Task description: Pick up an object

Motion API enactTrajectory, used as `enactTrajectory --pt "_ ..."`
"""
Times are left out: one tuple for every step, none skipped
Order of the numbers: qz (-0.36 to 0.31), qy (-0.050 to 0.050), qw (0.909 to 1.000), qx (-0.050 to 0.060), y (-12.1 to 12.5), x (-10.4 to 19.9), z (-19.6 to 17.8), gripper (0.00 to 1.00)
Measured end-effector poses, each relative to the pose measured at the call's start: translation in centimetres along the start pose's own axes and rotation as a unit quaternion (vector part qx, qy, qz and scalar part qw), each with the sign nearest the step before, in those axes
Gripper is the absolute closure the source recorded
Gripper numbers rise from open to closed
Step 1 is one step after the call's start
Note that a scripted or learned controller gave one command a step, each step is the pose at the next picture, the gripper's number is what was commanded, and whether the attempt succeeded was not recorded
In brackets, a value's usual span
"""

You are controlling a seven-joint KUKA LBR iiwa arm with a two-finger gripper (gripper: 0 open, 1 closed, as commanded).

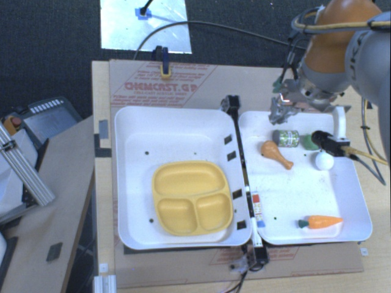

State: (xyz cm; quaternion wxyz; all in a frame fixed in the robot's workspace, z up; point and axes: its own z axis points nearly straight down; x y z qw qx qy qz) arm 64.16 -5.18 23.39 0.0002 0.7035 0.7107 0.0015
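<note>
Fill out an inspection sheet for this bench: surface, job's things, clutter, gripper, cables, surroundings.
Surface: two white bins side by side on a cardboard sheet; left bin, right bin.
Job's things: in the right bin, a toy drumstick, a small green-labelled can lying on its side, a white ball, a toy carrot near the front edge, a dark green item partly hidden.
Clutter: yellow divided plate in the left bin.
Gripper: gripper hangs over the right bin's rear left part, just above the can; nothing seen held.
Cables: black cable crossing the dark floor to the arm; yellow cable at the right.
Surroundings: shiny metal sheet behind the bench; yellow-black clamp on the cardboard.
</note>
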Motion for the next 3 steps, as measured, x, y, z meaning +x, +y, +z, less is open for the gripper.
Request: enactTrajectory --pt "0.001 0.000 1.0000 0.000 -1.1 4.5 -0.5 1.00" --pt "0.000 0.000 1.0000 0.000 -1.5 10.0 -1.1 1.00" --pt "0.000 0.000 1.0000 0.001 -2.6 15.2 -1.4 1.00"
